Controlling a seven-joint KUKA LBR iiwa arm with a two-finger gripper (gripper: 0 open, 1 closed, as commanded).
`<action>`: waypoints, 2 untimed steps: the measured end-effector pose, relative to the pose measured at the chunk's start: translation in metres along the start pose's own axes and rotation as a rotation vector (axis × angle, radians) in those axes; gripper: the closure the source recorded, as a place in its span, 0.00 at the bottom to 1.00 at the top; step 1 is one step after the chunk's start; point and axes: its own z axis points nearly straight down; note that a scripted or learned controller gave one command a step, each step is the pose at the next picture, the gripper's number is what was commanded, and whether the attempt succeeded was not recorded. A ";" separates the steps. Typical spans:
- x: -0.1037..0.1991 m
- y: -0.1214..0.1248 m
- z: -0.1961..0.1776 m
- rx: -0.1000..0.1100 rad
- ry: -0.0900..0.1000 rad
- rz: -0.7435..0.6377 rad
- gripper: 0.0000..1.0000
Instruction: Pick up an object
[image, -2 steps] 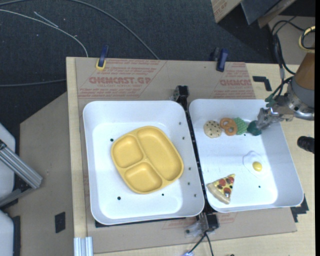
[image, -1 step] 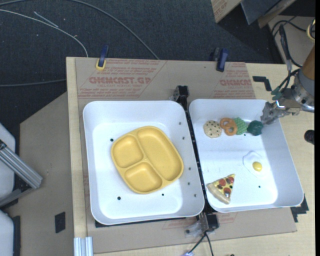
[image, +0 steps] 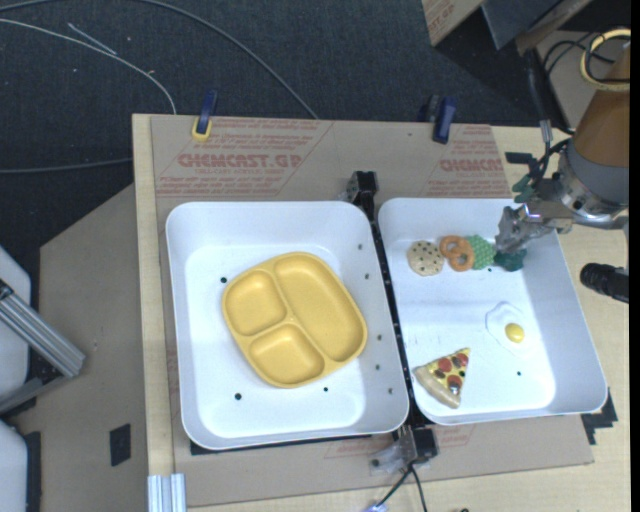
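Note:
In the right bin (image: 560, 385) lie a cookie (image: 425, 258), an orange pretzel (image: 458, 252), a green toy (image: 487, 252), a fried egg (image: 507, 326) and a pizza slice (image: 446, 374). My gripper (image: 514, 240) reaches in from the right and hangs low at the right end of the green toy, close above it. Its finger gap is hidden from this angle. Nothing is seen held.
The left bin (image: 200, 240) holds a yellow divided plate (image: 292, 318). Black clamps (image: 362, 187) sit where the two bins meet, at back and front. Blue clips (image: 441, 117) pin the cardboard sheet at the far edge. The orange-banded arm (image: 605, 140) stands at the right.

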 end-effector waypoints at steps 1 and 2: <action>0.047 -0.001 0.007 0.001 0.001 -0.001 1.00; 0.105 -0.012 0.017 0.002 0.001 -0.001 1.00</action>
